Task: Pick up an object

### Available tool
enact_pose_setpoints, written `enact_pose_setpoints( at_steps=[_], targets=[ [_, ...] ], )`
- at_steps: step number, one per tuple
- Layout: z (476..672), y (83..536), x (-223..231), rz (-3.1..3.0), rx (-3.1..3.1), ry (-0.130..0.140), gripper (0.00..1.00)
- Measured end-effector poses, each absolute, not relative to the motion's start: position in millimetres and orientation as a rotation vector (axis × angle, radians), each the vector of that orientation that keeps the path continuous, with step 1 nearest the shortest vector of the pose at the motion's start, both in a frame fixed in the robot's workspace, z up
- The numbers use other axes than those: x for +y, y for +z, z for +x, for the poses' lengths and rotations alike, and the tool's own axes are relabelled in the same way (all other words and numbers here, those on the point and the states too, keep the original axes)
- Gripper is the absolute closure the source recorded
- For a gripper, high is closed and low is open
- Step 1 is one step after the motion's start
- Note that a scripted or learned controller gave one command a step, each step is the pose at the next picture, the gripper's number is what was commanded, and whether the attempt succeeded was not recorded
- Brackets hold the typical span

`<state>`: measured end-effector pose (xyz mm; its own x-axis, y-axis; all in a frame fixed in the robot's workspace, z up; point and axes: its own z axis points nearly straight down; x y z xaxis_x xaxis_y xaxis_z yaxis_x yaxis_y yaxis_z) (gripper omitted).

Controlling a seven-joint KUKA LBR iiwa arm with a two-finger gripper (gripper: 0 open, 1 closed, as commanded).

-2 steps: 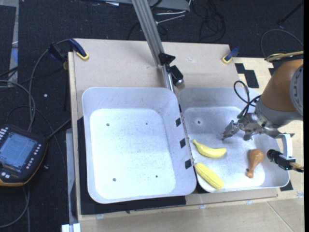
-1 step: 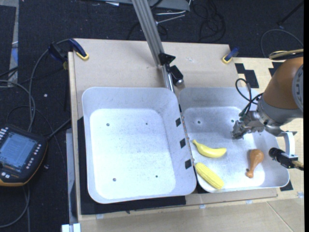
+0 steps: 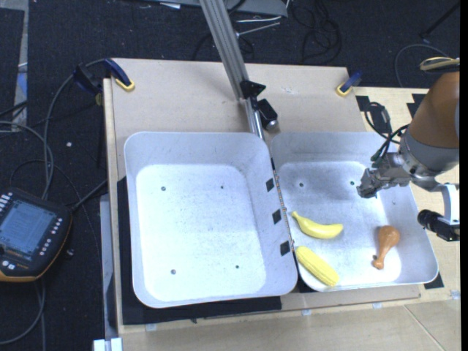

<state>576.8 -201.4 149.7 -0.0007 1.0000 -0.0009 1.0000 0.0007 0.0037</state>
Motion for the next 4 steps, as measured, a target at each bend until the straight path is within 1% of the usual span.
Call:
enact_pose_setpoints(
  at_steps=[1,2,3,4],
  targets=[
    [581.1,211,-206,2.218,2.218,0.004,1.00],
    [581.6,232,-206,2.220,2.221,0.002,1.00],
    [588.6,226,-160,2.218,2.226,0.001,1.00],
    [602.2,217,-108,2.217,2.227,0.001,1.00]
  ],
)
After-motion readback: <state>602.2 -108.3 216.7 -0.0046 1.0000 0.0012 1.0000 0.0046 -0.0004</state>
